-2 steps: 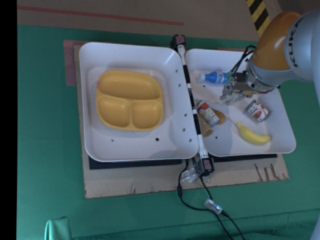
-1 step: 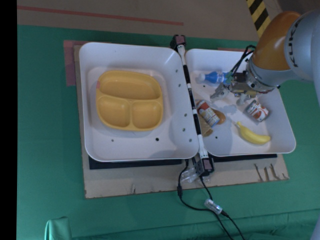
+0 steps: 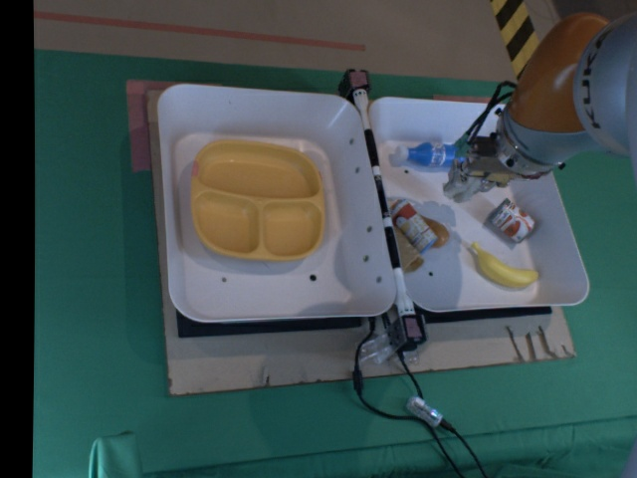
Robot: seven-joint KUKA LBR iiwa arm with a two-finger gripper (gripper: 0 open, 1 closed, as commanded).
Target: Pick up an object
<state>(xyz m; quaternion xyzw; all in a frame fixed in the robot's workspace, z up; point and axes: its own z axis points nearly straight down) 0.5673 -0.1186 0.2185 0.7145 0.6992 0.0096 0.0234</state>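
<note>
In the right bin (image 3: 557,257) a blue bottle (image 3: 426,154) with a white cap lies on its side near the back left. My gripper (image 3: 464,183) hangs just to the right of the bottle's base, low over the bin floor, between the bottle and a small red-and-white can (image 3: 511,220). A yellow banana (image 3: 505,269) lies at the front right. Near the divider lies a second can (image 3: 413,224) with a brown item (image 3: 438,233) beside it. I see nothing held between the fingers.
The left bin (image 3: 189,108) holds a yellow divided plate (image 3: 257,198). A hinge strip (image 3: 382,202) separates the two bins. Cables (image 3: 418,406) trail over the bench in front. The arm (image 3: 567,78) comes in over the right bin's back right corner.
</note>
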